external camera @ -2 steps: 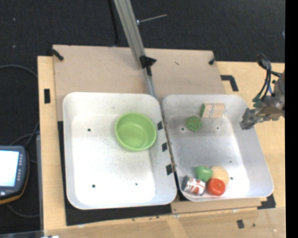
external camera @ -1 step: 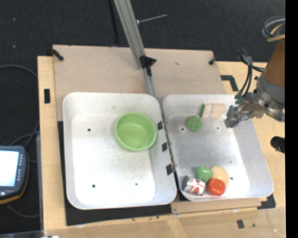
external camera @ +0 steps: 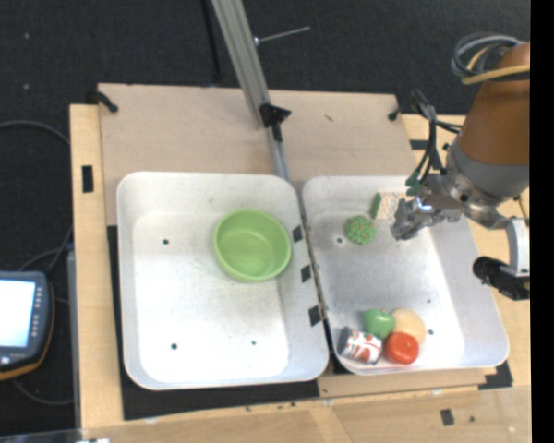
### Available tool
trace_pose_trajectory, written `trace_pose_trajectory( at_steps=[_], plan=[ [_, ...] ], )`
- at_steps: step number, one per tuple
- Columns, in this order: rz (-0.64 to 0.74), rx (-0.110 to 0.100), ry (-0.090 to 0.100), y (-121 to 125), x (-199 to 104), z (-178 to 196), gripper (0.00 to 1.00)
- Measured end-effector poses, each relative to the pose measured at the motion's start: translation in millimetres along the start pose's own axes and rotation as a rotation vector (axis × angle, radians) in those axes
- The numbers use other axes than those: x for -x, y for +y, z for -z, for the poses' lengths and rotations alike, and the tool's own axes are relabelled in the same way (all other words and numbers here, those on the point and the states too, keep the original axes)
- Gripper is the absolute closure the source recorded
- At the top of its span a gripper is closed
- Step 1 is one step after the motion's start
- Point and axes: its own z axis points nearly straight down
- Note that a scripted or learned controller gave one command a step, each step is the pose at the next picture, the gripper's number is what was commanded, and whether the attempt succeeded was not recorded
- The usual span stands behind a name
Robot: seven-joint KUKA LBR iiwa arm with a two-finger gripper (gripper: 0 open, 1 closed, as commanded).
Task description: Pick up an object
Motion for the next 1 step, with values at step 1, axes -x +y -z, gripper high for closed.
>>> trace_pose_trajectory(
  at_steps=[1],
  plan=[
    [0.001,-0.001,0.001,8.0,-60.1,-12.2,1.0]
  ],
)
